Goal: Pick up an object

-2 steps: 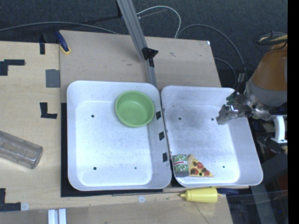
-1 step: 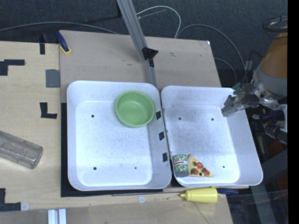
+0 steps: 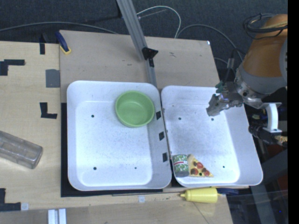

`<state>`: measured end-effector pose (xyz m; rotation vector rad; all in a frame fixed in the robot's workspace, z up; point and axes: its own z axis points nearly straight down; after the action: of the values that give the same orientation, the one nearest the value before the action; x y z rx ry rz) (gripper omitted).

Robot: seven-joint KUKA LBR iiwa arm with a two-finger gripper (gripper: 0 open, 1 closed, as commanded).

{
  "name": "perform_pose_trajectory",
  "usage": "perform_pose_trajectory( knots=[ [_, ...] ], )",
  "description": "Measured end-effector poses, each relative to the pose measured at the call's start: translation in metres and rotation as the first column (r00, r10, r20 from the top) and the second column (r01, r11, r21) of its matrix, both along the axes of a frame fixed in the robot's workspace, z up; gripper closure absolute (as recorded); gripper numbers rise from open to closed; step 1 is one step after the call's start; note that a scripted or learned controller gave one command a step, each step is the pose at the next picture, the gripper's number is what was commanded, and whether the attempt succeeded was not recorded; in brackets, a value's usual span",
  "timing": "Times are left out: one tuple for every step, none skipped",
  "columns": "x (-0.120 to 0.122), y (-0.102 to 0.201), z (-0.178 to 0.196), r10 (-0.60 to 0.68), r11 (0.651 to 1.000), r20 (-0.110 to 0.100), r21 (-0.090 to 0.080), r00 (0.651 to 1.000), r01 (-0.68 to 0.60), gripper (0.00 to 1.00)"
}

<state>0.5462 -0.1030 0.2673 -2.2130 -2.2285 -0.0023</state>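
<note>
A green bowl (image 3: 135, 108) sits upright at the back right of the left bin (image 3: 79, 139). A small flat packet printed with a pizza slice (image 3: 190, 166) lies near the front left corner of the right bin (image 3: 233, 139). My gripper (image 3: 216, 106) hangs over the back of the right bin, well behind the packet and to the right of the bowl. Nothing shows between its fingertips. The grey arm with its orange band (image 3: 266, 55) reaches in from the right.
A yellow bottle (image 3: 202, 195) lies on the bench just in front of the right bin. A clear plastic cylinder (image 3: 18, 149) lies at the far left. A grey metal pole (image 3: 135, 27) slants over the back of the bench, with cables behind it.
</note>
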Motion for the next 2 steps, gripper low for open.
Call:
perform_pose_trajectory(
  knots=[
    [0.004, 0.049, 0.001, 0.000, 1.000, -0.001, 0.000, 1.000, 0.000, 1.00],
    [0.003, 0.106, -0.018, 0.000, 1.000, -0.004, 0.000, 1.000, 0.000, 1.00]
  ],
)
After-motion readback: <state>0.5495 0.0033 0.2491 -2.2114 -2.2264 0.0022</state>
